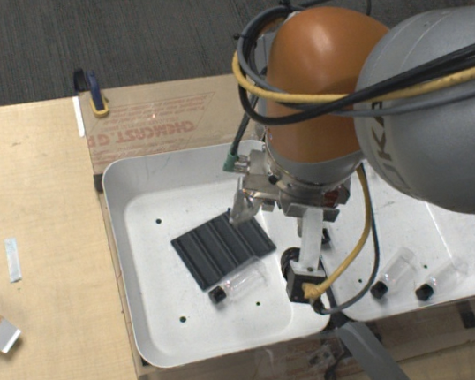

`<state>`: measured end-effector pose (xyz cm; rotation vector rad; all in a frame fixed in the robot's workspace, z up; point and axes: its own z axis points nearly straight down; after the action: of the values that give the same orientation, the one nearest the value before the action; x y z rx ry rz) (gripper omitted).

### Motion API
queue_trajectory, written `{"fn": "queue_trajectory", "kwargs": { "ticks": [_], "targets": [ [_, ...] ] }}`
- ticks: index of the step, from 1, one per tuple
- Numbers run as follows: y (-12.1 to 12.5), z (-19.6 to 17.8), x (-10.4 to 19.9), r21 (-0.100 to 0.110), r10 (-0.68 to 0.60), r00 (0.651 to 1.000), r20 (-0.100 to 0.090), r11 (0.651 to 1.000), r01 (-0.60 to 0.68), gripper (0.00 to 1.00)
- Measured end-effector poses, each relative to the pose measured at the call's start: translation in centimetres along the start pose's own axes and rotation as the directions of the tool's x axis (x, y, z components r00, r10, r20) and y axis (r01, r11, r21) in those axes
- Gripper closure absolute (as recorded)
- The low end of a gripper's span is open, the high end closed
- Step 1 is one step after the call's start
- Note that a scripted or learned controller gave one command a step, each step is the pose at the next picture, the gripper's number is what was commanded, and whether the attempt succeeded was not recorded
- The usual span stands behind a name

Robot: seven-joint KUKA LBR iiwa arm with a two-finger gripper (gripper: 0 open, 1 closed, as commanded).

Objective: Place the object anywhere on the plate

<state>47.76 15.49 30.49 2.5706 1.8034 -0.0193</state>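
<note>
Vial (241, 280) with the black cap (217, 295) is lying on its side right along the ribbed plate's (220, 250) lower edge. It's touching the plate or very close to it, but not on it yet. It looks like clear plastic, so I'd guess light, stiff and slick, and round enough to roll away on you. You'll want to pinch it across the middle of the barrel, square to its length, not out at the cap end where it can pivot loose. If you lay it along the plate's grooves, the ridges should help keep it put. Gripper (245, 208) hangs over the plate's upper right corner, and honestly I can't tell how wide it's set or whether it's got anything. Two spare vials (396, 270) lie well off to the plate's right.
</note>
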Motion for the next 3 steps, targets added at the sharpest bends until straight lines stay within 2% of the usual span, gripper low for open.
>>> {"fn": "queue_trajectory", "kwargs": {
  "ticks": [1,2,3],
  "targets": [
    [1.71,3.27,6.45,-0.003,0.077,0.997,-0.006,0.997,-0.077,0.0],
    [1.76,2.56,6.34,-0.001,0.075,0.997,0.001,0.997,-0.075,1.0],
    [1.75,2.56,6.35,-0.001,0.075,0.997,0.001,0.997,-0.075,0.0]
  ]
}}
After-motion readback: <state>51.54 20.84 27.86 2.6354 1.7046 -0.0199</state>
